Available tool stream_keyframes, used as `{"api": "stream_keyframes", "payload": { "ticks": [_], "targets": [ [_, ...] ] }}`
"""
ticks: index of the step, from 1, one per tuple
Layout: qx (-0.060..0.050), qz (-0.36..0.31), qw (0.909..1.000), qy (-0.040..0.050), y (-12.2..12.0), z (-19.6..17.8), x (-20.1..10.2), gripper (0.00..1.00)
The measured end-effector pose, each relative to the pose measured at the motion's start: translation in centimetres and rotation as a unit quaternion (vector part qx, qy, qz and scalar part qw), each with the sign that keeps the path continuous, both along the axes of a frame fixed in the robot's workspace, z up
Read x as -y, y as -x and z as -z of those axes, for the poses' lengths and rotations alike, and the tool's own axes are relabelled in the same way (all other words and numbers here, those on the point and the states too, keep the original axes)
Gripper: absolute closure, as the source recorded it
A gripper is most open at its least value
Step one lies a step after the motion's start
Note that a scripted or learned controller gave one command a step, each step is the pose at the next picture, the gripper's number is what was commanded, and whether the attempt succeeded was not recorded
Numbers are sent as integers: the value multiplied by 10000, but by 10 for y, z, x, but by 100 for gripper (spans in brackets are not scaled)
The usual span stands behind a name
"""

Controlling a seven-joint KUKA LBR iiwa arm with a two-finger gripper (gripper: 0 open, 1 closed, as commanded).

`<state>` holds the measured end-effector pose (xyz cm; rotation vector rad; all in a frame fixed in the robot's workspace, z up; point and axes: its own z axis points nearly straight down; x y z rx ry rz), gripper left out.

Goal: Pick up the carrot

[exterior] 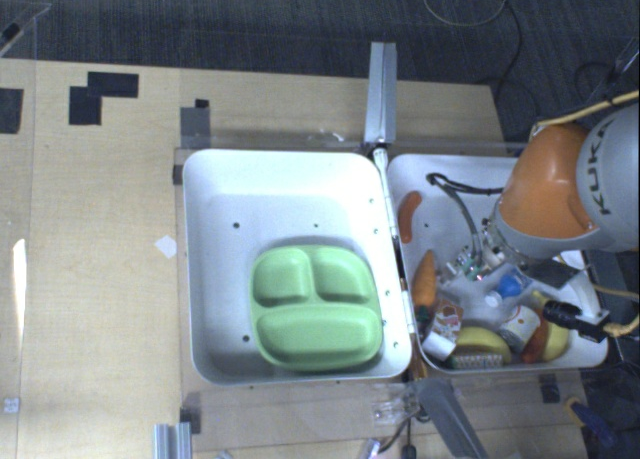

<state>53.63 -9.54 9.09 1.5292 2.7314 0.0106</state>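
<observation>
Clutter is the main hazard: the right bin [440, 169] on the table [90, 247] is packed, and the arm [560, 187] hangs over it, hiding the pincer so I cannot tell its state. The green divided plate [315, 307] sits alone in the left bin [230, 197]. The carrot [425, 278] lies against the right bin's left wall, beside a red sausage-like piece [409, 215] and a banana [480, 339], so a descent could jam on the wall or grab a neighbour.
</observation>
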Motion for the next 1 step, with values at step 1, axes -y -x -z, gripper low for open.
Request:
{"api": "stream_keyframes", "payload": {
  "ticks": [1],
  "targets": [
    [-26, 561, 9984, 5, 35, -99, 45, 100]
  ]
}}
